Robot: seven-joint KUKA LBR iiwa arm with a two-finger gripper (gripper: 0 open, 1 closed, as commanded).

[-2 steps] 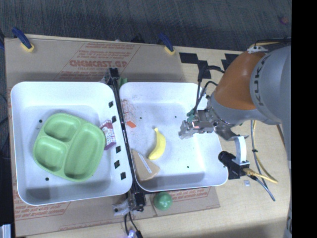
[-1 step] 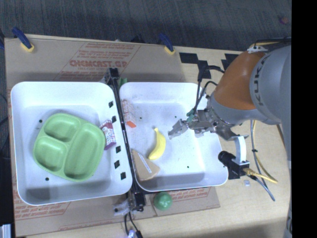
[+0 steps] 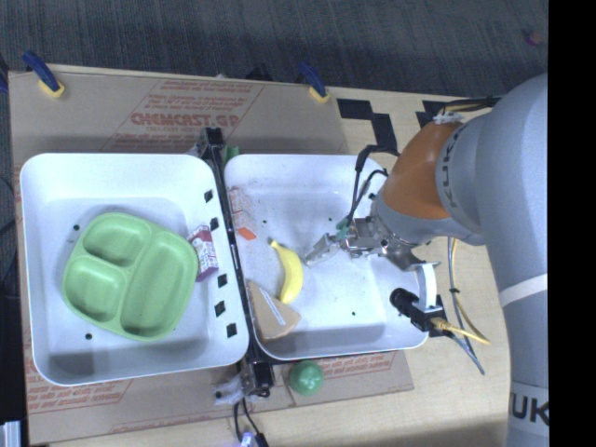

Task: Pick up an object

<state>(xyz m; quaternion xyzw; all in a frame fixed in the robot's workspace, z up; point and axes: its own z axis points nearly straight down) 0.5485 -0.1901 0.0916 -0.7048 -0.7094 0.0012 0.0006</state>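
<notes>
In the right bin [image 3: 307,180] a yellow banana [image 3: 288,270] lies near the middle, pointing toward the front. A tan wedge-shaped block [image 3: 271,312] rests at the bin's front left corner, close to the banana's lower end. My gripper [image 3: 321,249] hangs low in the right bin, just right of the banana's upper end, with its metal fingers [image 3: 328,243] pointing left. Nothing is visible between them. A small orange piece [image 3: 246,234] sits near the bin's left wall.
The left bin [image 3: 56,180] holds a green divided plate [image 3: 128,275] and a small dark red packet [image 3: 204,250] by its right wall. A green ball [image 3: 304,377] lies on the cardboard in front of the bins. My arm covers the right bin's right side.
</notes>
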